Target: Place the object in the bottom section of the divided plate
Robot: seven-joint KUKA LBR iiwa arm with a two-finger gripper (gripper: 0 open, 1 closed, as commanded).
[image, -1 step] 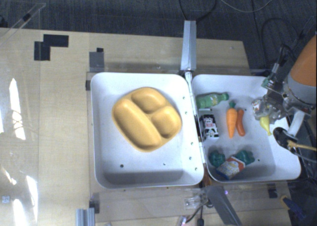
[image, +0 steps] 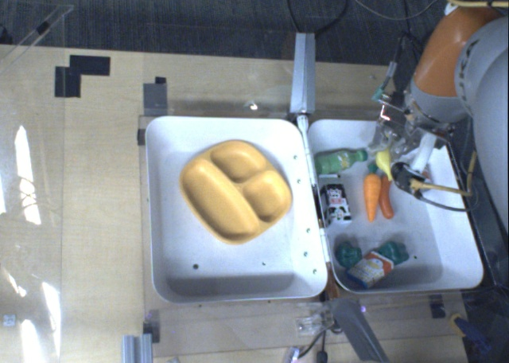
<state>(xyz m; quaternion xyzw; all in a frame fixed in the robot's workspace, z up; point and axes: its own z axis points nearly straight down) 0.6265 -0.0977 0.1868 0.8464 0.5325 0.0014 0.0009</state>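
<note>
Bench [image: 95,194] of pale wood bears two white bins [image: 159,194] — gripper [image: 395,154] (grip unreadable) over carrot [image: 371,197].

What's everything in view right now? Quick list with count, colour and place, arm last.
bins: 2, white, side by side on the bench
divided plate: 1, yellow, in left bin
bottle: 1, green, right bin, top left
carrots: 2, orange, right bin centre, side by side
small carton: 1, black and white, right bin, left edge
teal items: 2, right bin bottom, flanking a red and white packet
arm: 1, grey with orange band, over right bin's top right
gripper: 1, above carrots
</note>
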